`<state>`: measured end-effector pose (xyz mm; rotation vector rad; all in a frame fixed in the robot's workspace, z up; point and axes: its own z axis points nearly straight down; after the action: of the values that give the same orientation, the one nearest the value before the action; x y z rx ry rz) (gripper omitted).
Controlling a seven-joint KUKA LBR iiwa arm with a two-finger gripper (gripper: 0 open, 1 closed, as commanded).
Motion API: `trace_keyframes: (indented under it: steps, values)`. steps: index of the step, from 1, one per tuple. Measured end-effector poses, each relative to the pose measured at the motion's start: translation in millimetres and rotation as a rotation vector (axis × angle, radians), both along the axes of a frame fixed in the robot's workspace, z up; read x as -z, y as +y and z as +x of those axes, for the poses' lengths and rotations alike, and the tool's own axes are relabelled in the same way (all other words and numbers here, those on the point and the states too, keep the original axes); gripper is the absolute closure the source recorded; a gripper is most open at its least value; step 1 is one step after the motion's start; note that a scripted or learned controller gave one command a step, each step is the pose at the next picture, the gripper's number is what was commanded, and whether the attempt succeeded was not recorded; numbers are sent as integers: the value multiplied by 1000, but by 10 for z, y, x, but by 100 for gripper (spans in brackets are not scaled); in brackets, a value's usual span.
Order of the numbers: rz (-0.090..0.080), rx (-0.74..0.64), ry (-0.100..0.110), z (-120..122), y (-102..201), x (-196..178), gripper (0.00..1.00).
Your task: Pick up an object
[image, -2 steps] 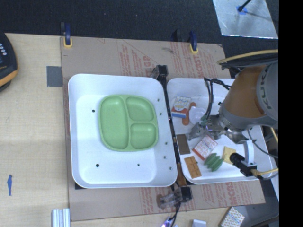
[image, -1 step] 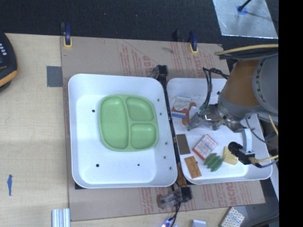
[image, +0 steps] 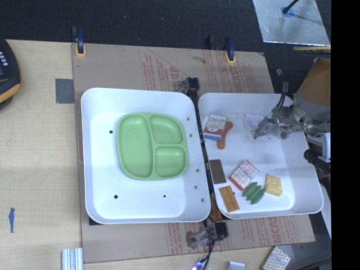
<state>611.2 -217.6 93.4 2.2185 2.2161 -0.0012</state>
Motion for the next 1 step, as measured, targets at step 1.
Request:
trace_keyframes:
  steps: [1]
  values:
    - [7, -10, 9, -536, 787, -498, 0]
